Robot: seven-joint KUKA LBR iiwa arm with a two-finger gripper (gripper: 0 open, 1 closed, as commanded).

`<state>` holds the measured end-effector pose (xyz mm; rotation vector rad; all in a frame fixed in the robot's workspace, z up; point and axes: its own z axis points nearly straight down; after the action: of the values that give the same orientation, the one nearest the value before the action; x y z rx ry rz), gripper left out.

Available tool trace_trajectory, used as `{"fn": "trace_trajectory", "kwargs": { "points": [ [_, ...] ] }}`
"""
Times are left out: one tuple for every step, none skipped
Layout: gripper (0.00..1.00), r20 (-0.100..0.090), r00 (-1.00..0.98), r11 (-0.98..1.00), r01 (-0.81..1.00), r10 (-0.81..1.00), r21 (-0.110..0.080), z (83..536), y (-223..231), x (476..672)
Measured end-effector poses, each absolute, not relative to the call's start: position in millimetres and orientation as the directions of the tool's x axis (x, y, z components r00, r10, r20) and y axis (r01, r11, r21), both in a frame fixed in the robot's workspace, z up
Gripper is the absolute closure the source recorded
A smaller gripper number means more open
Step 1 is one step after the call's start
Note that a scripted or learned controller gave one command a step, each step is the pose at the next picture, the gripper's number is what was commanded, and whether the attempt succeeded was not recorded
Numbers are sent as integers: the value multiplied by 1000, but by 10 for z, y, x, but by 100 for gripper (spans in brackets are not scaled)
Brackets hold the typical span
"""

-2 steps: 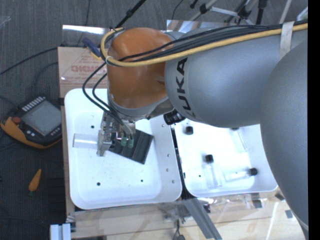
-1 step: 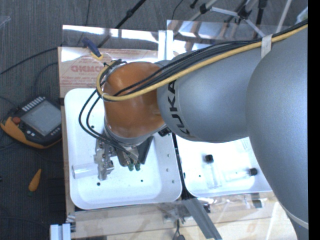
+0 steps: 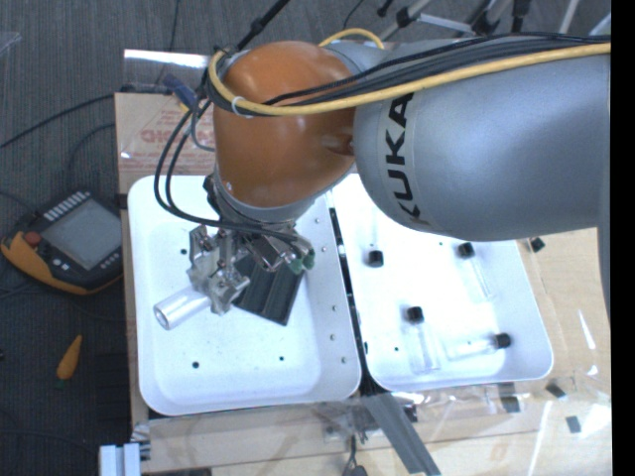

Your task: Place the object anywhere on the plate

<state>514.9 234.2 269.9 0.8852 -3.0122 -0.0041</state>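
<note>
My gripper (image 3: 216, 288) hangs over the middle of the left white bin (image 3: 238, 380), below the orange wrist band. A short clear-white tube (image 3: 179, 309) sticks out to the lower left from between the fingers, tilted, with its free end open. The tube's right end sits in the fingers, so the gripper is shut on it. I cannot tell whether the tube touches the bin floor. The arm's grey body covers the top of both bins.
The right bin (image 3: 526, 365) holds several clear vials with black caps, among them one (image 3: 373, 258) near its left wall and one (image 3: 417, 330) lower down. A ridge (image 3: 347, 315) divides the bins. A teach pendant (image 3: 69, 241) lies left of the bench.
</note>
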Motion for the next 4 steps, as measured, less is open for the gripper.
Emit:
{"fn": "trace_trajectory", "kwargs": {
  "points": [
    [100, 16, -936, 936, -352, -352, -9, 964, 2252, 4918],
    [100, 3, -810, 810, -586, -586, 2, 1684, 2335, 5045],
    [100, 1, -659, 659, -752, -752, 4, 2317, 2340, 5280],
    [100, -3, -563, 563, -827, -827, 3, 4197, 2254, 5667]
  ]
}}
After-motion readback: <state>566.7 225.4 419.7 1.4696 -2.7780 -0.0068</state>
